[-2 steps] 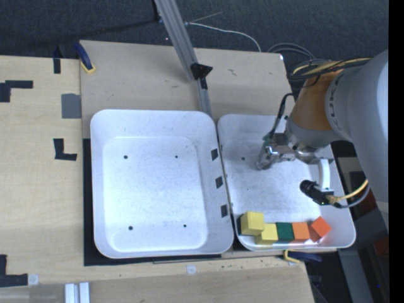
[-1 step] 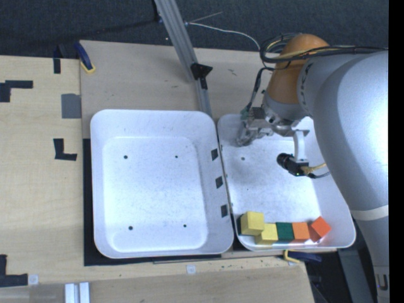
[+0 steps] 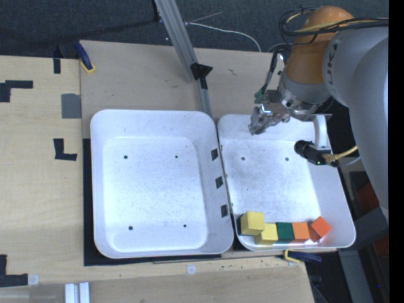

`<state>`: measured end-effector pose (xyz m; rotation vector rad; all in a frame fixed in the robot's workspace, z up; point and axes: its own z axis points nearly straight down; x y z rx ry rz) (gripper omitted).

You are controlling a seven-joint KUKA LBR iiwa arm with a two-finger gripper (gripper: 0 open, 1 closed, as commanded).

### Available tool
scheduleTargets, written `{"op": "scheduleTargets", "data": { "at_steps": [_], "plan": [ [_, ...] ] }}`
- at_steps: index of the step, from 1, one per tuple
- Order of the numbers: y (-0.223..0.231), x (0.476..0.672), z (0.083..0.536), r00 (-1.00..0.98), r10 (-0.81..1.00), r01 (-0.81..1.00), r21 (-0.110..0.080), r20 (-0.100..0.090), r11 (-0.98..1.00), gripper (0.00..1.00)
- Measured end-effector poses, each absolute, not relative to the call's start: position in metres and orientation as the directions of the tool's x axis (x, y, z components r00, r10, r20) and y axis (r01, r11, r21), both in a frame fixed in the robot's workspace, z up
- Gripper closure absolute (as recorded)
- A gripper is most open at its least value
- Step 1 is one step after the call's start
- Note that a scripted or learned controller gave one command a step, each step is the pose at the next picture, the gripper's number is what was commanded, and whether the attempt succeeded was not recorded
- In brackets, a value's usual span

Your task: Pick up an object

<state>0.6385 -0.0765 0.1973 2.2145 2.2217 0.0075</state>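
The bench point(image 3: 38, 169) is light wood, with dark tape marks on its left part and a blue and yellow clamp point(image 3: 85, 58) near its far edge. On it sit two shallow white bins side by side, touching along their inner rims. The left bin point(image 3: 151, 115) shows bare speckled floor with four small dark dots. The right bin point(image 3: 328, 188) holds a short row of blocks along its near wall. The arm point(image 3: 360, 62) comes in from the right, grey, with an orange band point(image 3: 312, 43) above the wrist and dark cables looped over it. A grey metal rail point(image 3: 177, 30) slants down from the top edge to the gap between the bins at their far end. The gripper point(image 3: 260, 126) hangs over the far left corner of the right bin, well apart from the blocks; I cannot tell how it is set, since it is small and dark against the rim, and nothing can be made out in it. A black fitting point(image 3: 309, 150) on the arm sits just beside the bin's right rim. The blocks lie close together: a yellow block point(image 3: 254, 222) at the left end, a second yellow one point(image 3: 269, 233) just beside it, then a green block point(image 3: 285, 231), an orange block point(image 3: 300, 230) and, tilted at the right end, a red-orange block point(image 3: 320, 227).
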Motion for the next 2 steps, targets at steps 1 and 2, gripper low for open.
{"op": "scheduleTargets", "data": {
  "at_steps": [1,2],
  "plan": [
    [-0.065,0.602,0.192,0.0,1.0,1.0,-0.003,-0.001,0.0,1.0],
    [0.058,0.569,0.274,-0.01,1.0,1.0,0.003,0.004,0.01,1.0]
  ]
}}
